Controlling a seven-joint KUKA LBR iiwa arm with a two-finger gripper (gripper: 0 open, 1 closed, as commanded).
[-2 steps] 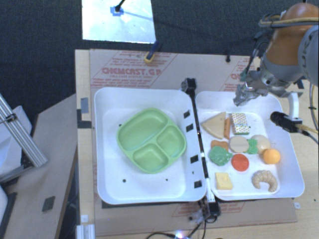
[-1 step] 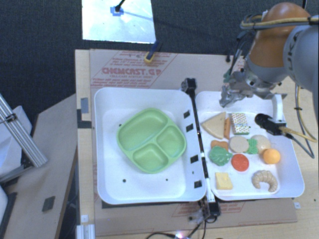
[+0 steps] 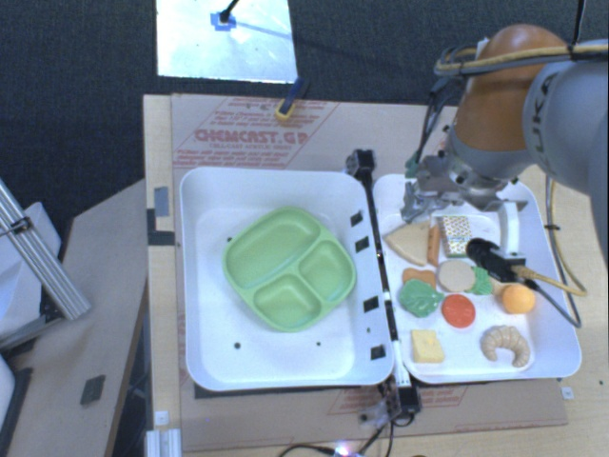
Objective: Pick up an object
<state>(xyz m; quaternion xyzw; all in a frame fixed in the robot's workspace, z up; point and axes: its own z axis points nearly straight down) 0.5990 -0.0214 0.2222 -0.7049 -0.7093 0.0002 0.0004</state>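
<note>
Cardboard-topped bench (image 3: 285, 131) under two white bins (image 3: 205, 284), dark carpet behind; gripper (image 3: 419, 203) grasp impossible to tell.

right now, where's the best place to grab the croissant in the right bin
Grip the croissant across the thick middle of its arch, coming straight down from above. It lies flat near the right bin's front corner with its curved tips pointing toward the front rim, and bare floor around it. The middle is probably narrow enough for the claw to span; the tapered tips would likely slip.
</note>
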